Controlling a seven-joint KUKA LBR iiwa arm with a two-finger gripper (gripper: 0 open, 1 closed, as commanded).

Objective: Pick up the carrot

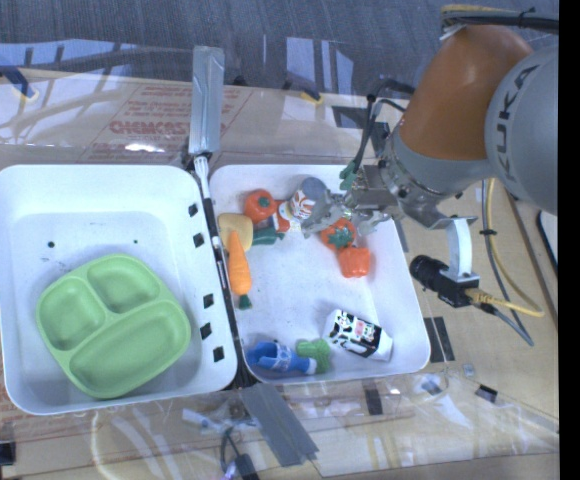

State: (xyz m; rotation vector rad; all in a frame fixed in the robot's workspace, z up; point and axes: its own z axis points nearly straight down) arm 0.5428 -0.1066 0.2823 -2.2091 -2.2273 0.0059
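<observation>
The carrot (pixel 239 273) is a slim orange stick lying along the left wall of the right bin (pixel 410 308), its tip pointing toward the front. My gripper (pixel 334 218) hangs over the middle back of that bin, well to the right of the carrot and apart from it. It sits right above a small orange-red toy with a green top (pixel 353 258). Nothing of the carrot is near the gripper.
Around the carrot lie a yellow piece (pixel 234 228), an orange round fruit (pixel 260 205) and a red-and-white toy (pixel 297 208). A cow-patterned carton (pixel 358 335), a blue toy (pixel 270 358) and a green toy (pixel 314 350) lie at the front. The left bin (pixel 10 198) holds a green divided plate (pixel 113 325).
</observation>
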